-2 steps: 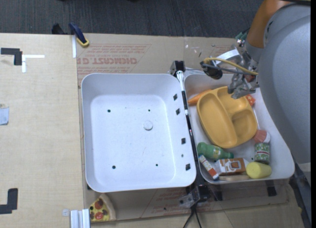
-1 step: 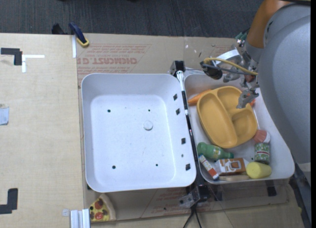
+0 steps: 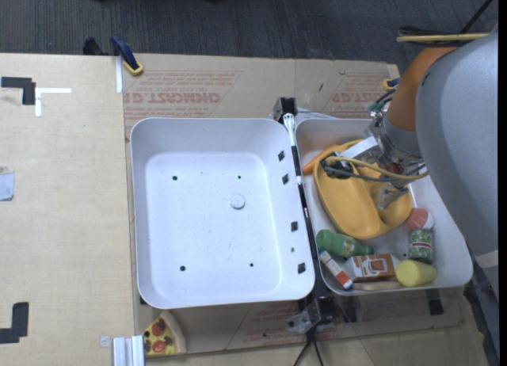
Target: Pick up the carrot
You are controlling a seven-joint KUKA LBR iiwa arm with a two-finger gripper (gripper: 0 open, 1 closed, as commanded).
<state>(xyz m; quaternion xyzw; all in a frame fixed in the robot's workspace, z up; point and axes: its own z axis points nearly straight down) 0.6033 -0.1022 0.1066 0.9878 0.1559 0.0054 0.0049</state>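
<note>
A: Where is the arm working, and why there?

B: The grey arm with the orange band is reaching down into the right shallow white plastic bin, probably because the slim orange carrot is lying there, peeking out at the bin's upper left beside the big yellow curved bowl.

A: Are the jaws gripping it?

B: I cannot tell; the wrist is hiding them over the bowl.

A: What else is sitting in that bin?

B: 1 green bottle, 1 small red-capped jar, 1 yellow lemon-like ball and 1 orange carton. The left white bin is sitting beside it on the tabletop.
</note>
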